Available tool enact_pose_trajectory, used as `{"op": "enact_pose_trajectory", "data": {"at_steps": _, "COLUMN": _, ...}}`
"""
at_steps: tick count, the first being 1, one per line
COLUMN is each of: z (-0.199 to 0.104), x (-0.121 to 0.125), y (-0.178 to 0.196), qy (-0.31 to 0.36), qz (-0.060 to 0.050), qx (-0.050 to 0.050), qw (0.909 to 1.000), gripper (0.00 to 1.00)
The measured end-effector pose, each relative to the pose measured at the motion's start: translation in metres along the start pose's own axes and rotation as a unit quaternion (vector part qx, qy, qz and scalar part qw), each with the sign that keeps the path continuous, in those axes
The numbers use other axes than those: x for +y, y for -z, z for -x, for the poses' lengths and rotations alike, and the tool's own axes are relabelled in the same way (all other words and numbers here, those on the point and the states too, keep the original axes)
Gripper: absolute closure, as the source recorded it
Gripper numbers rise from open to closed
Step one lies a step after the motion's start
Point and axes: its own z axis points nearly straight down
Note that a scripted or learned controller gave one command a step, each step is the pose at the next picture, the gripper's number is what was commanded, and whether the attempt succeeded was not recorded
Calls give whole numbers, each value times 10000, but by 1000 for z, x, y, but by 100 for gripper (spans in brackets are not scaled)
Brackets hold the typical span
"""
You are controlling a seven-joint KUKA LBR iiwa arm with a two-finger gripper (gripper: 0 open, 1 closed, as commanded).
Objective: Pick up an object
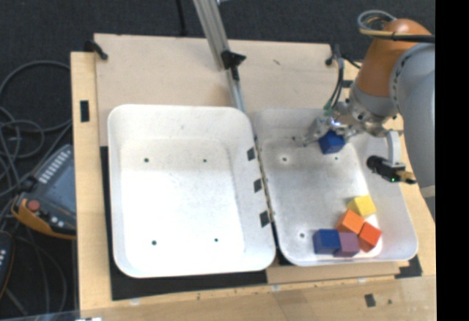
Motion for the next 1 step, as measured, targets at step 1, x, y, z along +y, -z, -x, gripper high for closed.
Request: {"op": "enact_pose_trajectory", "data": {"at_steps": 1, "z": 2, "x": 0, "y": 13, "qy": 16, "qz": -2, "qx": -8, "qw": 10000, "gripper": 100}}
